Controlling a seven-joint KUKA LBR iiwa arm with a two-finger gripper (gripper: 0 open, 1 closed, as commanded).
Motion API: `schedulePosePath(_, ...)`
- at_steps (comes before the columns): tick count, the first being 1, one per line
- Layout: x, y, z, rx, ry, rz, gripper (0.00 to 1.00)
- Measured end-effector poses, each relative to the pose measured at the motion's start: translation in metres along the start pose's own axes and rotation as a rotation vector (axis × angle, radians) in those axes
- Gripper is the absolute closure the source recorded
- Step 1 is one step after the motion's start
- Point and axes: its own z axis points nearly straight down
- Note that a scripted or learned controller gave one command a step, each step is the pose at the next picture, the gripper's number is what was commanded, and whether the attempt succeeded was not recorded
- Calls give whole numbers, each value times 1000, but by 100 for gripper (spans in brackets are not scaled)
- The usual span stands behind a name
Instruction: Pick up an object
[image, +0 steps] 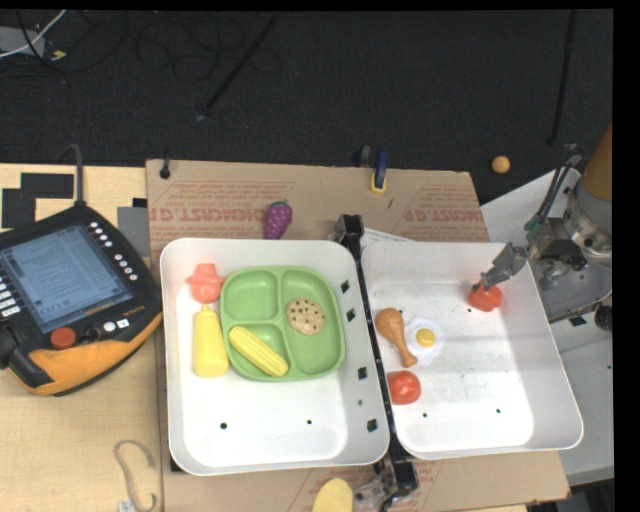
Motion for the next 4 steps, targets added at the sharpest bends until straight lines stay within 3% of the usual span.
schedulePosePath(1, 0, 2, -7, -13, -3, -2, 0)
schedulePosePath(4, 2, 18, 148, -9, -2, -5, 0)
